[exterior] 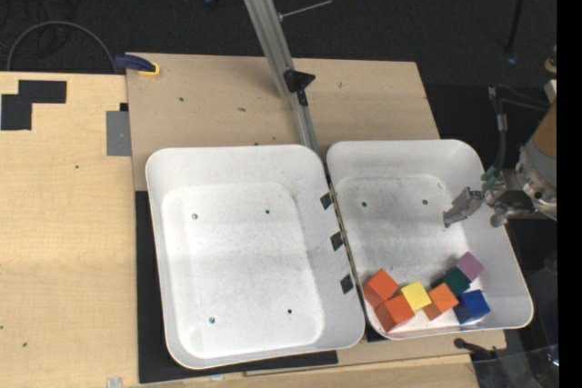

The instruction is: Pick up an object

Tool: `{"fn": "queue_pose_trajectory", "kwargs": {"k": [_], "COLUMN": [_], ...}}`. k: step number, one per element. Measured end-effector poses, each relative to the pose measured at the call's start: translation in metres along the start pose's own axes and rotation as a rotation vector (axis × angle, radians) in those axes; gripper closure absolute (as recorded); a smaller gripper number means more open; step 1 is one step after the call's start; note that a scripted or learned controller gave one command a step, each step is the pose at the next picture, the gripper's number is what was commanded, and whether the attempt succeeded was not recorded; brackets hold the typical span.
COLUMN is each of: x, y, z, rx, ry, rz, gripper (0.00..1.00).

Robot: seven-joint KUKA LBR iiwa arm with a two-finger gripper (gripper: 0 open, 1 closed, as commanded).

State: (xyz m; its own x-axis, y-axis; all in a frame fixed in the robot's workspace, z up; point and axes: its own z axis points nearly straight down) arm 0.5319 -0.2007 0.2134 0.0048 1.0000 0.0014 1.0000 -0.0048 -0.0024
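Camera view, all positions noted against the right bin [400,161]. The arm is reaching in over that bin's right rim, with the gripper [462,208] hanging above the bin's bare floor near the right wall, in the upper half. One grey finger is pointing down and to the left; nothing is showing between the fingers, and whether they are spread or closed is something the view is not making clear. The blocks are all lying clustered in the bin's bottom-right corner, well below the gripper and apart from it. An orange block [381,283] is sitting at the left end of the cluster, with a second orange-red block [396,311] just below it, touching or nearly so. A yellow block [416,296] is resting just right of those two. Another orange block [443,297] is sitting right of the yellow one, a dark green block [456,279] is lying just above it, and a purple block [469,266] is sitting at the top right of the group. A blue block [472,305] is lying closest to the bin's bottom-right corner. The left bin [182,168] is sitting side by side with the right bin, rims touching. A slanted metal rail [269,32] is running up from the gap between the bins.
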Motion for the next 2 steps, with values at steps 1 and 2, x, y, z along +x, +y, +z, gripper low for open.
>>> {"fn": "queue_pose_trajectory", "kwargs": {"k": [1,2], "x": [-0.0001,-0.0005], "y": [0.0,0.0], "z": [0.0,-0.0098], "rx": [0.0,0.0], "ry": [0.0,0.001], "rz": [0.001,0.001], "gripper": [0.0,1.0]}}
